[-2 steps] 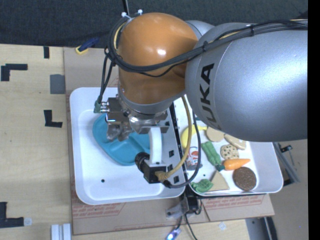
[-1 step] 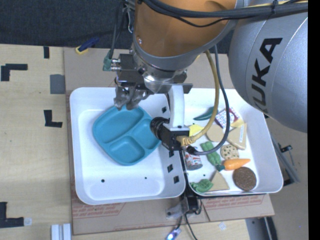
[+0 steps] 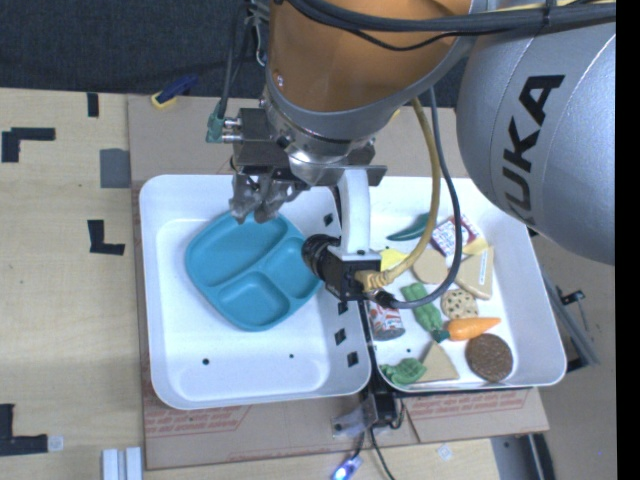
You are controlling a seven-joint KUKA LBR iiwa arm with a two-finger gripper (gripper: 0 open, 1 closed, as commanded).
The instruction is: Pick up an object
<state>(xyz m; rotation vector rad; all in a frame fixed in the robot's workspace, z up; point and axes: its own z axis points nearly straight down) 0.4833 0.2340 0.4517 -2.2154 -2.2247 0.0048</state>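
My one cam sits fixed above the bench, looking down at a slant, close over the gripper (image 3: 258,206), w/ both bins (image 3: 160,268) spread below & beside it

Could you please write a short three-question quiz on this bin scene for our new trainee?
1. True or false: the blue tray lies in the right bin.
2. Which lies nearest the brown round cookie? A) carrot B) blue tray C) green leaf
3. Above which edge of the tray does the gripper sit?

Key: 1 false, it lies in the left bin. 2 A. 3 Its far edge.
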